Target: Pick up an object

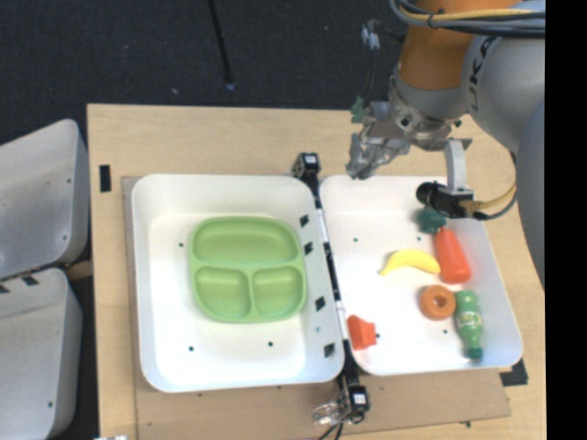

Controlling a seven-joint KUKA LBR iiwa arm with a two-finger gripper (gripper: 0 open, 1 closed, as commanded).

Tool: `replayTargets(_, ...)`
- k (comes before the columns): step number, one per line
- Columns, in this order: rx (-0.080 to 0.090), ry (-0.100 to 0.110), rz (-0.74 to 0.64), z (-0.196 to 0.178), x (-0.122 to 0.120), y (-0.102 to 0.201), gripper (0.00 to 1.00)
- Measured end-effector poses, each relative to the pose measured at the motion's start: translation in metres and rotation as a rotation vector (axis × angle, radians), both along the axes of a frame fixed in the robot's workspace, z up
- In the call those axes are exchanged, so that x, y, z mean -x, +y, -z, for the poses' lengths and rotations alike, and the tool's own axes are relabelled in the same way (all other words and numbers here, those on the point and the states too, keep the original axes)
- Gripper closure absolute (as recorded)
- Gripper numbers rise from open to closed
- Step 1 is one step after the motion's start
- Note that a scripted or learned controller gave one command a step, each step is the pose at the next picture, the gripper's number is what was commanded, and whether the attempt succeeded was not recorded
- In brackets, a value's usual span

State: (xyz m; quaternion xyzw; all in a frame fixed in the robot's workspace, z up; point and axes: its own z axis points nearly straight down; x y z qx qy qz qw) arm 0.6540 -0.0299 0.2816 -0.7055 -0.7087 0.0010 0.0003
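Note:
My gripper (363,165) hangs above the far left corner of the right bin (371,209), with nothing seen between its fingers. In that bin lie a yellow banana (409,263), an orange carrot with a green top (448,248), an orange doughnut-shaped ring (437,302), a green bottle (469,322) and a small red-orange block (361,332) near the front left corner. All of these lie well in front of and to the right of the gripper.
The left bin (156,337) holds a green divided plate (248,267). Black clips run along the divider (323,273) between the bins. A cable and black fitting (449,196) hang by the right bin's far edge. The bench edge (110,246) surrounds both bins.

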Motion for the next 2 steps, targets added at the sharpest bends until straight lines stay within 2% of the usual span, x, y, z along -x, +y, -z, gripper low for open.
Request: replayTargets(2, -0.001, -0.004, -0.002, 0.011, 0.001, 0.111, 1.00)
